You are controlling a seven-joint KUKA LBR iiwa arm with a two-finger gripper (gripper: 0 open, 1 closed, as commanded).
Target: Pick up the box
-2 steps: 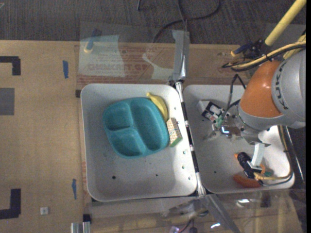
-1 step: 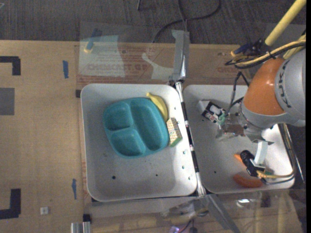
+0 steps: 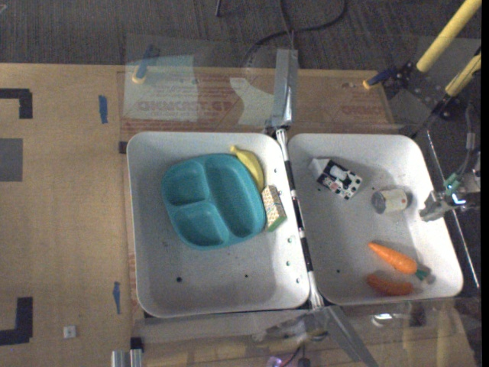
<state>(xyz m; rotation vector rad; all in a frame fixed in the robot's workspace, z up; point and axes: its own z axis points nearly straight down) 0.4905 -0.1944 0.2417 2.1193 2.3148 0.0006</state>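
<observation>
A small yellow and green patterned box [image 3: 273,207] lies in the left bin [image 3: 153,281], wedged between the teal plate and the bin's right wall. A white and black carton-like object [image 3: 337,179] lies tilted in the right bin [image 3: 359,147] near its back left. My gripper [image 3: 445,199] hangs at the right rim of the right bin, far from both, with nothing seen in it. It is small and partly cut off by the bin's edge.
A teal divided plate [image 3: 214,201] fills the middle of the left bin, with a banana [image 3: 250,164] at its back edge. The right bin also holds a small grey cylinder [image 3: 390,199], a carrot [image 3: 395,258] and a reddish vegetable [image 3: 390,285].
</observation>
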